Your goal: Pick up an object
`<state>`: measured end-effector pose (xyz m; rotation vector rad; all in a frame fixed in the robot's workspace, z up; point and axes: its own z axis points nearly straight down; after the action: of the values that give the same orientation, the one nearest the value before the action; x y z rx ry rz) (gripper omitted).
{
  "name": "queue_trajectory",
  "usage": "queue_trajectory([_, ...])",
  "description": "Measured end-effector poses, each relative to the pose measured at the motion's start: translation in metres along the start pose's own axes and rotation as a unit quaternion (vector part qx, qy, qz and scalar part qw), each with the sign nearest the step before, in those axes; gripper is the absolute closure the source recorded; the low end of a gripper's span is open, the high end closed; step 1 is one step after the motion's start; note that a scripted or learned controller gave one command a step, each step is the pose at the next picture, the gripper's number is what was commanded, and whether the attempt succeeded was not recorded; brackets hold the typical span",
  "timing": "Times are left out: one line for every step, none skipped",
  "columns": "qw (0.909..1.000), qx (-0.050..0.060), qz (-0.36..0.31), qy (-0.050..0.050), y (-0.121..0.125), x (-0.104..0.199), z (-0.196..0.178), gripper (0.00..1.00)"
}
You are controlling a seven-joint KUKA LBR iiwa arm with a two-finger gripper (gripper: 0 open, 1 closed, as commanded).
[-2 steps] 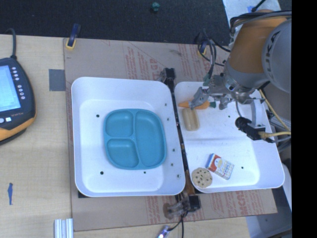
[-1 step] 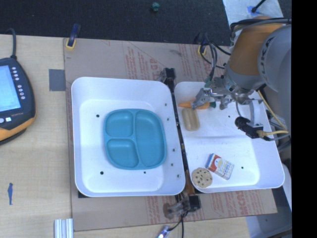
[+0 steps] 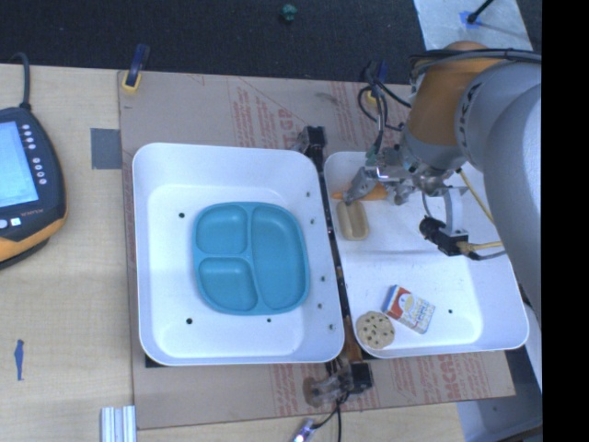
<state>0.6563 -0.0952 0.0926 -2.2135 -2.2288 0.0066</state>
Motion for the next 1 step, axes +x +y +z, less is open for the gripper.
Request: queue_trajectory([1.0000,0.000,0.000,0.001,0.0000,0.0026,0.0003,0.00])
